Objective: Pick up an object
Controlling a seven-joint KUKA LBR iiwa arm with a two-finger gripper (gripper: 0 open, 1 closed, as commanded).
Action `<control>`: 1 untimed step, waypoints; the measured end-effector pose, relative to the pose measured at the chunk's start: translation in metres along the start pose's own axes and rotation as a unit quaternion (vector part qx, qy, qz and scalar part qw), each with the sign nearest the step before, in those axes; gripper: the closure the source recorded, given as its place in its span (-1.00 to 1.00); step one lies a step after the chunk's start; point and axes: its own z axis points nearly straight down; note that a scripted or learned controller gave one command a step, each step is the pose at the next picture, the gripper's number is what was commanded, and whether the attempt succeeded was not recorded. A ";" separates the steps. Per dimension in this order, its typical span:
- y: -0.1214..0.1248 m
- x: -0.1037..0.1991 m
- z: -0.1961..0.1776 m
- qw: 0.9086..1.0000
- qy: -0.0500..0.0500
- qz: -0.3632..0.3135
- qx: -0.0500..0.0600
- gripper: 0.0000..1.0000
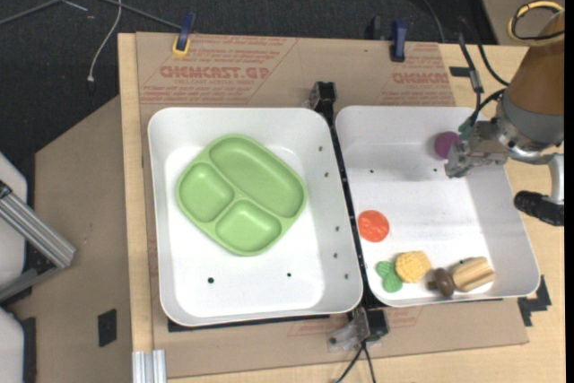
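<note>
The right white bin [408, 132] holds a small purple object [444, 143] near its far right side. An orange round piece [373, 226] lies near its middle left. A yellow corn-like toy with a green piece [404, 268] and a brown and tan object [461, 275] sit along its front edge. My gripper [466, 155] hangs over the bin's far right part, right beside the purple object and touching or nearly touching it. The wrist hides its fingers.
The left white bin [179, 282] carries a green three-compartment plate [240, 193]. Black clamps [323, 94] join the bins at the centre. Blue clips [186, 33] hold the cardboard bench cover at the back. Cables lie on the dark floor beyond.
</note>
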 end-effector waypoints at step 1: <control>0.009 0.000 -0.063 1.000 0.000 0.000 -0.001 1.00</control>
